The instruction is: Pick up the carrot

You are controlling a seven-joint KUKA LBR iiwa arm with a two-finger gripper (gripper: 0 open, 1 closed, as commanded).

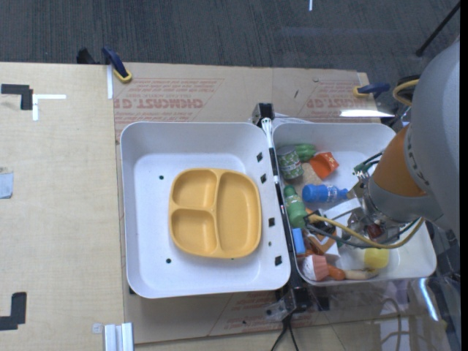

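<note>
Orange is the colour I look for. The carrot (324, 164) lies near the back of the right bin (409, 269), with a green leafy end pointing to the left. It sits just beside a green can (290, 162), and a blue bottle (322, 193) lies close in front of it. I think this is the carrot, but there is also a small orange thing (333, 273) at the front of the bin, so I must be careful which one I pick.

My gripper (344, 229) hangs low over the middle of the right bin, among wires and toys. I cannot tell if it is open or closed, because my own big grey arm (439, 123) and the wires hide it. I see no carrot in it.

To do this well, I should lift up a bit first, so I do not bump the blue bottle. Then I should go to the back of the bin and stop right over the fat orange part, not the leaves. I should turn so I pinch the carrot across its thin side. I should come down slowly, away from the green can, then squeeze and lift straight up.

The yellow plate (216, 213) in the left bin (139, 218) is not part of this job.
</note>
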